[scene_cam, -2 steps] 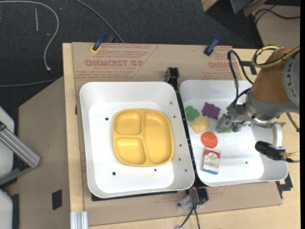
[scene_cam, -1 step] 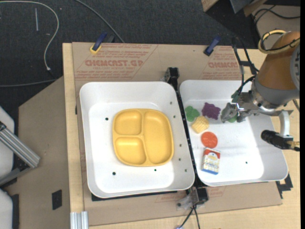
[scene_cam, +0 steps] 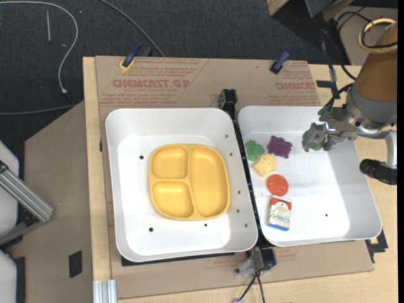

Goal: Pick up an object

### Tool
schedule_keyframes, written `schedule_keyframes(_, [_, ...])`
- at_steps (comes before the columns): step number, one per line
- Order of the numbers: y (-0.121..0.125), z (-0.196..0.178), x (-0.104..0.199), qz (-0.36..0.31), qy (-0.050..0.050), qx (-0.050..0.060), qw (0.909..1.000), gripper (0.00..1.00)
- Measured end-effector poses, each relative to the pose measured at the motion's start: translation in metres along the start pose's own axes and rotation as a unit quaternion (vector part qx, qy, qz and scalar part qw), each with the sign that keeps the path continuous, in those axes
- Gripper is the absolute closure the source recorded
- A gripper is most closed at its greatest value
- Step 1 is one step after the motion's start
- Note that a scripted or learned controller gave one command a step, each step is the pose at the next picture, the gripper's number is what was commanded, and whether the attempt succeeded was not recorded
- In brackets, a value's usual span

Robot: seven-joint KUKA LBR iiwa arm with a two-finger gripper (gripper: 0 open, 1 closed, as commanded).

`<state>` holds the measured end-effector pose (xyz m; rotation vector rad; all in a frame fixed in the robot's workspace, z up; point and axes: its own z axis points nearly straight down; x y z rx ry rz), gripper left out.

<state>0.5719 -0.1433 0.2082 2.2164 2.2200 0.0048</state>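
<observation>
In the right bin [scene_cam: 341, 188] lie several small objects: a green piece [scene_cam: 254, 149], a purple star-like piece [scene_cam: 279, 146], a yellow corn-like piece [scene_cam: 265, 165], a red-orange round piece [scene_cam: 277, 185] and a small red and white box [scene_cam: 279, 213]. The gripper [scene_cam: 314, 137] hangs over the upper part of the right bin, to the right of the purple piece and apart from it. The arm's orange band [scene_cam: 377, 74] rises at the right edge. Nothing shows between the gripper's tips.
A yellow divided plate [scene_cam: 189, 182] lies in the left bin [scene_cam: 126, 144]. Blue clamps [scene_cam: 131, 57] [scene_cam: 281, 60] hold the cardboard base at the back. Cables run along the right side near the arm.
</observation>
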Motion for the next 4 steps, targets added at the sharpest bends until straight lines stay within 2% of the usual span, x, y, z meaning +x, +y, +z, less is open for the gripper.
schedule_keyframes(1, [-0.010, -0.002, 0.046, -0.002, 0.002, 0.004, 1.0000, 1.00])
schedule_keyframes(3, [-0.015, -0.002, 0.170, -0.003, 0.002, 0.004, 1.0000, 1.00])
schedule_keyframes(4, [-0.023, -0.019, 0.220, -0.002, 0.002, 0.002, 1.0000, 1.00])
